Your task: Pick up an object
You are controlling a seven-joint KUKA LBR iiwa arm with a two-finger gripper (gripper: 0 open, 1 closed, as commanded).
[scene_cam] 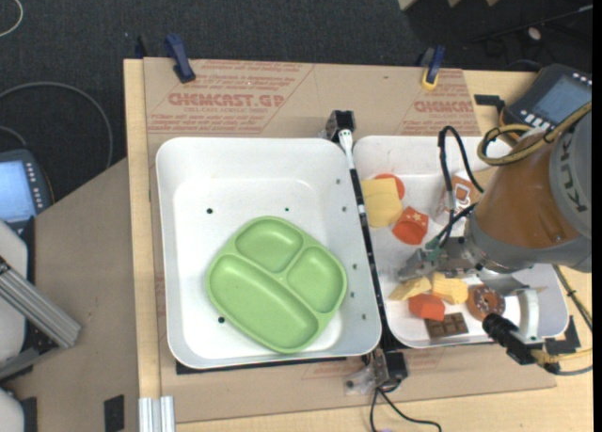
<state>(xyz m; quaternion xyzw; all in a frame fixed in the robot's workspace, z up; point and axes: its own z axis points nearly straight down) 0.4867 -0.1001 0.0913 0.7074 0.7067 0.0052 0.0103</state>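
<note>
Two shallow white bins side by side on a brown cardboard-covered tabletop (282, 91). In the left bin (188, 185), a pale green plastic plate with three compartments (276, 281), lying flat toward the near side.

In the right bin (395, 152), a cluster of small toy foods: a pale yellow block (381, 201) near the dividing wall, a round orange-red piece (391, 182) touching its far edge, a small red-orange cup shape (410, 226) just beside its near corner. Closer to the near wall, a yellow wedge (410, 288), a flat yellow slice (450, 290), a red-orange rounded piece (426, 307) and a dark brown rectangular bar (445, 327), all close together.

Reaching in from the right, a grey arm with an orange band (513, 214), low over the right bin. Gripper (438, 253) down among the foods, between the cup shape and the yellow wedge; cannot tell how it stands, nor whether anything is held.
</note>
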